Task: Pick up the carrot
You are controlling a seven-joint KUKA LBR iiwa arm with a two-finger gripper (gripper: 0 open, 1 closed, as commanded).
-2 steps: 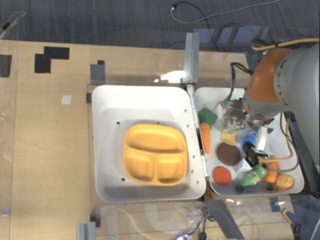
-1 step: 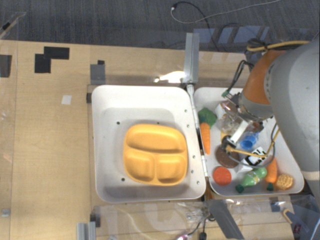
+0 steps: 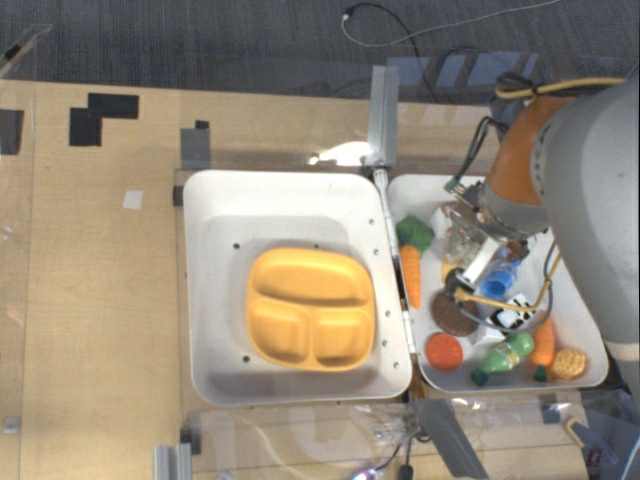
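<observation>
Carrot (image 3: 410, 275): lies by the left wall of the right bin (image 3: 590, 343), under a green toy (image 3: 414, 233).
Pincer (image 3: 468, 258): just right of the carrot, not touching it; open or closed, cannot tell.
Left bin (image 3: 215, 268): holds a yellow tray (image 3: 310, 306).

Divided tray (image 3: 308, 308) in left bin (image 3: 215, 268), carrot (image 3: 410, 273) against right bin's (image 3: 580, 338) left wall, claw (image 3: 470, 258) above.

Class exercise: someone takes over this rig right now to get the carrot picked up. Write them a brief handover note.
Hand: low in the right bin, among the toys; open or shut can't be judged.
Carrot: lying along the right bin's left wall, below a green toy. A second carrot-like piece lies near the bin's lower right corner.
Left bin: holds a yellow divided tray.
Done: nothing shows as lifted.
Left: grasp and raise the carrot.
</observation>
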